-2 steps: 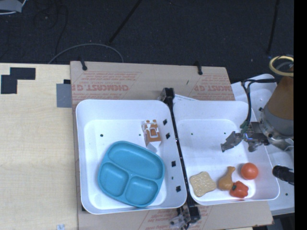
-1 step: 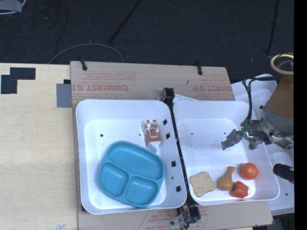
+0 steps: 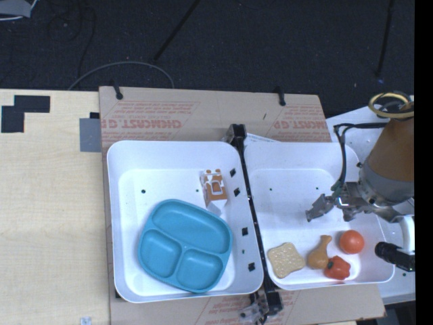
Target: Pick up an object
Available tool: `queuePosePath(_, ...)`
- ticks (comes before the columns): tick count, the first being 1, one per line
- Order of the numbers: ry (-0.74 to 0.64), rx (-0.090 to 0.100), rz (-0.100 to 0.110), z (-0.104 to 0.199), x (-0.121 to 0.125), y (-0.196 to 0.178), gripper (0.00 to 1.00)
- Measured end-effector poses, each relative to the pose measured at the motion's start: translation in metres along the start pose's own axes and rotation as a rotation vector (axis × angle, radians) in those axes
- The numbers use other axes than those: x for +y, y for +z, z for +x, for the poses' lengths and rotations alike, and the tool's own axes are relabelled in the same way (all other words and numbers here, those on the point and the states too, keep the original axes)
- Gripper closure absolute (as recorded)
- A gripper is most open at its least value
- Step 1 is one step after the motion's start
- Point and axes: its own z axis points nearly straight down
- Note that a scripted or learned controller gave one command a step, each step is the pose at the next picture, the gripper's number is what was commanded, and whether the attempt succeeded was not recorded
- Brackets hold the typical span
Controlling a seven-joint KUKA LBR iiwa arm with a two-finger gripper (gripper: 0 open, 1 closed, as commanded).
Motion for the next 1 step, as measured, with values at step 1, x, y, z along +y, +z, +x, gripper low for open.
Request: queuePosePath(1, 0.001, 0.001, 0.0, 0.0104, -0.0016, 0.0493, 0.0)
